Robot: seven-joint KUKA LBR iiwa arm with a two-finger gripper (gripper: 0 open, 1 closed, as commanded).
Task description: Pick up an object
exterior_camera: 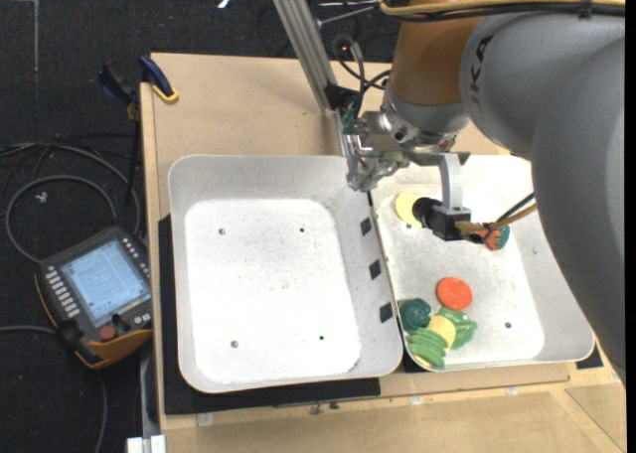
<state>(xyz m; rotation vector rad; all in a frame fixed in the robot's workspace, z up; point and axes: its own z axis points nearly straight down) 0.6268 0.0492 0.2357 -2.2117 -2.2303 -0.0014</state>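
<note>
- 2 white bins lie side by side on the wooden bench (248, 108): the left bin (263, 282) and the right bin (517, 282).
- The grey arm (556, 93) reaches in from 3 o'clock, its orange band above the wrist.
- The gripper (360, 175) hangs over the seam between the 2 bins, at the 10 o'clock corner of the right bin and the 2 o'clock corner of the left bin.
- From this view I cannot tell whether the gripper is spread or closed, and nothing can be seen held in it.
- All the loose objects lie in the right bin.
- A yellow disc (405, 208) lies toward 10 o'clock in that bin, near the gripper, partly hidden.
- A small orange and green piece (495, 235) lies near the bin's middle.
- An orange-red disc (454, 292) sits toward 7 o'clock.
- Just below it, 3 pieces touch in a cluster by the 7 o'clock corner: a dark green piece (415, 314), a yellow and green piece (455, 327) and a light green ribbed piece (427, 347).
- A teach pendant (94, 287) lies on the floor at 9 o'clock from the bench.
- A blue and yellow clamp (154, 78) grips the bench's 11 o'clock corner.
</note>
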